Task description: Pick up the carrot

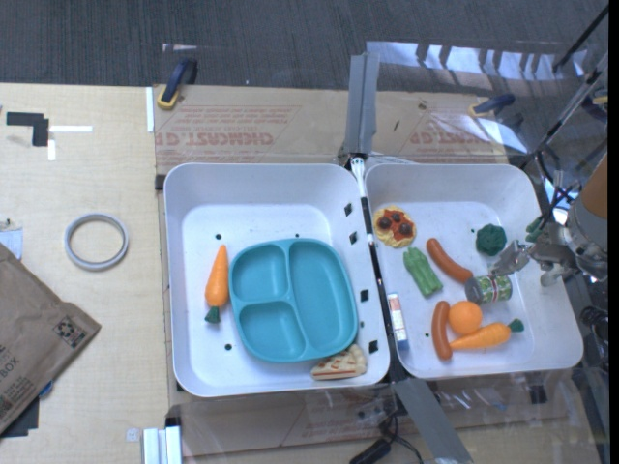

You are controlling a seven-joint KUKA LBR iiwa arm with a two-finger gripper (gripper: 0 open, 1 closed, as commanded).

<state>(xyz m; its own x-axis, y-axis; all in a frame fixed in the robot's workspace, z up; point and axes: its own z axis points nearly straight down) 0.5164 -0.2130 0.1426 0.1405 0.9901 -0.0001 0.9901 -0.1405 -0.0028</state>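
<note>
Your gripper (535,256) hangs at the right bin's (542,361) right edge, its grip impossible to tell, so drop squarely over the carrot (481,336) near the front, clear of the orange (465,316) touching it.

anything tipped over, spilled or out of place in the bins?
One thing: a small can in the right bin lies on its side, close to the end effector. Also, there are two carrots: one in the left bin beside the teal tray, another in the right bin.
</note>
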